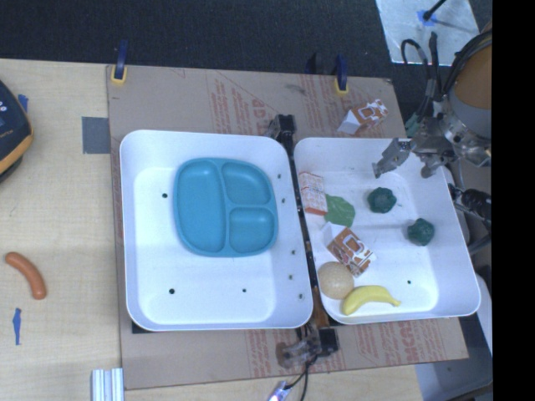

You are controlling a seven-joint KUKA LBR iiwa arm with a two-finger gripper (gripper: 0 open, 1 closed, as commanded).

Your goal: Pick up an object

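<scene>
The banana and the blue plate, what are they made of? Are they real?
The banana looks like toy plastic: an even yellow with a smooth, slightly shiny skin, though a real one can't be ruled out. The blue plate looks like molded plastic too: one flat turquoise color, matte, with rounded raised dividers forming three compartments.

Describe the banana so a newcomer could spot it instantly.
Look in the right-hand shallow white bin, at its near edge. The small yellow curved toy banana lies there, just below a round beige ball. It is the only yellow, crescent-shaped item in that bin.
</scene>
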